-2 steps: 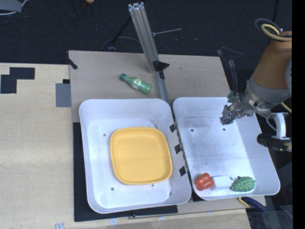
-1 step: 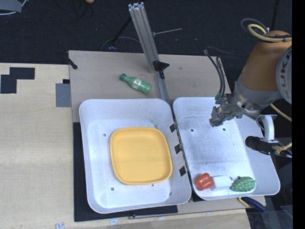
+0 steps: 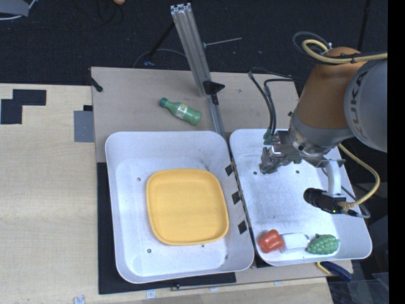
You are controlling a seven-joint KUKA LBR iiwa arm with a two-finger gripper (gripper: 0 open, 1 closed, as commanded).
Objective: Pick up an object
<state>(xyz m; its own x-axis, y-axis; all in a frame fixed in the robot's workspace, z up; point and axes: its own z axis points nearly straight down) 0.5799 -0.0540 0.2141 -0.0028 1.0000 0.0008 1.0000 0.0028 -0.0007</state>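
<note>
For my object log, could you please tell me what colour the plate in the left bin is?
Yellow. The plate shows plainly in the camera view.

Right bin [image 3: 354, 249] centre bare, red pepper [image 3: 271, 240] and green cluster [image 3: 323, 244] crowding near wall

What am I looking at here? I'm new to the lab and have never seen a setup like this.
This is one camera fixed above a bench, looking down at a slant. The grey arm with an orange band is a robot reaching in from the right; its two-finger gripper hangs over the right shallow white bin, holding nothing that I can see. That bin holds a small red pepper-like toy, a white piece and a green bumpy toy near its front edge. The left shallow white bin holds a square yellow plate. A small green bottle lies on the bench behind the bins.
</note>
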